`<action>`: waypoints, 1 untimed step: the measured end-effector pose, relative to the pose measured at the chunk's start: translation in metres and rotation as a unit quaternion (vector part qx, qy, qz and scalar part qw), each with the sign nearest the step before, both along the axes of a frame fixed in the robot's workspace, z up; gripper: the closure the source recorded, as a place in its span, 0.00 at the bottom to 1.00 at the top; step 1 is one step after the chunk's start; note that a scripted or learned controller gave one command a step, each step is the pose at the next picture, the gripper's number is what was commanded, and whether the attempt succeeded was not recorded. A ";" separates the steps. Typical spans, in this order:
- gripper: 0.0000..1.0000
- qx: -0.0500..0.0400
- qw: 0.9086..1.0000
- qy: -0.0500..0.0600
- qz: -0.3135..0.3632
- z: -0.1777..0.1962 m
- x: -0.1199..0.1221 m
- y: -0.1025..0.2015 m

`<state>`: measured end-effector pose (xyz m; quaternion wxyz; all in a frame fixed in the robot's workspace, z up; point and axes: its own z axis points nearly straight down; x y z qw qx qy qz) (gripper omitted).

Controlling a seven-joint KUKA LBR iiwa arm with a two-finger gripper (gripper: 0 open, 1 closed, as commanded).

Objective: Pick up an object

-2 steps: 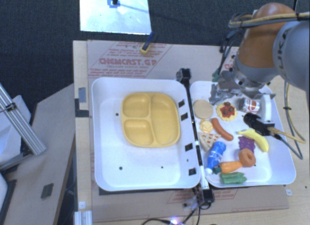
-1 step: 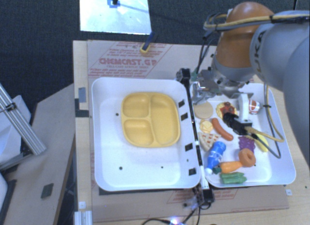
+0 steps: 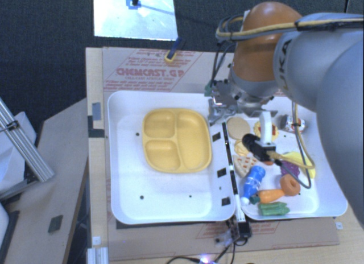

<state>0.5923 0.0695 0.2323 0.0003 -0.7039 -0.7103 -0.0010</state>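
Camera view: the grey arm (image 3: 324,69), with its orange band (image 3: 267,29) above the wrist, reaches in from 3 o'clock and hangs its claw (image 3: 219,108) over the far end of the divider where the two white bins meet, at about 12 o'clock from the middle of the bench. Whether the claw is open or closed cannot be told from here. The plate bin (image 3: 165,200), on the 9 o'clock side, holds a yellow divided plate (image 3: 176,140) lying flat, slightly toward 12 o'clock of that bin's middle. The crowded bin (image 3: 324,200), on the 3 o'clock side, carries the small things on offer for picking. A tan round biscuit (image 3: 238,127) lies at its 10 o'clock, just below the claw. A waffle (image 3: 243,165) lies at 9 o'clock against the divider, and a blue bottle (image 3: 253,180) lies tilted at 8 o'clock, just beside the waffle. An orange carrot (image 3: 272,196) and a green vegetable (image 3: 273,209) lie side by side at 6 o'clock. A brown doughnut (image 3: 290,184) sits near the middle, with a purple piece (image 3: 289,169) touching it on the 12 o'clock side, and a yellow banana (image 3: 300,159) lies just beyond. Both bins rest on a cardboard sheet (image 3: 151,72) printed in red. A shiny square panel (image 3: 133,4) lies beyond it at 12 o'clock.
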 end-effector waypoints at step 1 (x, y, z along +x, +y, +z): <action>1.00 -0.001 1.000 0.000 -0.001 -0.009 -0.009 0.017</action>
